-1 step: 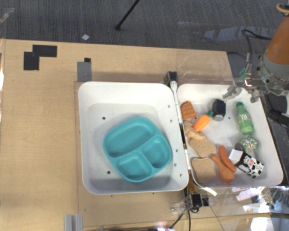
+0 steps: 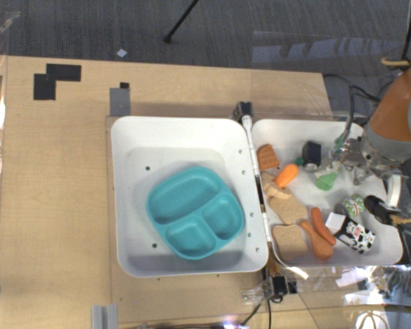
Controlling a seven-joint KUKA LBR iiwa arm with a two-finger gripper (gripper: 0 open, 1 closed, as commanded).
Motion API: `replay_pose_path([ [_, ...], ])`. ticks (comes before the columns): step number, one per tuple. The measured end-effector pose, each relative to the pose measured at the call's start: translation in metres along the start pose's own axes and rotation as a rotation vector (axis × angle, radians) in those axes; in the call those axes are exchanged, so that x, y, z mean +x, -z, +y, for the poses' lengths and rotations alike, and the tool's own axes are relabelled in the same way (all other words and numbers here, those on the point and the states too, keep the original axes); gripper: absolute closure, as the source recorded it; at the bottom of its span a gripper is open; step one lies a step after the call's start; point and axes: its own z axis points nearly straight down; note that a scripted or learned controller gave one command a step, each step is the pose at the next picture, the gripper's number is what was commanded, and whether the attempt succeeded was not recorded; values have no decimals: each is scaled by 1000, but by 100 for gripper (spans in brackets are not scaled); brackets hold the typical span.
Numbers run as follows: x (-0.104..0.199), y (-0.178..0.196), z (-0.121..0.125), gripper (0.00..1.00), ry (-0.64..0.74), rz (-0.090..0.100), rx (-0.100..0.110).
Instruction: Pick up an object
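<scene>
**End effector above the toy food in the right bin**

The landmark was the right bin (image 2: 394, 253), which stood on the wooden table (image 2: 55, 197). The end effector (image 2: 359, 160) hung over the upper right part of this bin, and I cannot tell whether it was open or closed (the metal parts were too small and tangled to read). Nothing was visibly between its parts. Just to its left in the bin lay a small green piece (image 2: 325, 180), and further left an orange carrot (image 2: 285, 176). A slice of bread (image 2: 290, 241) lay at the lower left of the bin, with two orange sausages (image 2: 320, 233) just beside it. A black and white carton (image 2: 357, 236) lay in the lower right part. To the left of the right bin stood the left bin (image 2: 123, 204), which carried a teal divided plate (image 2: 194, 212).
</scene>
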Motion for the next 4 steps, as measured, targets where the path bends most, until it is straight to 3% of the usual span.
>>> replay_pose_path([
  [1, 86, -21, -1, 0, -138, 2, 3],
  [2, 92, -19, -75, 0, -177, 5, 3],
  [3, 95, -6, -70, 100, -174, 8, -6],
  [4, 70, 75, -65, 100, -714, 0, 5],
])
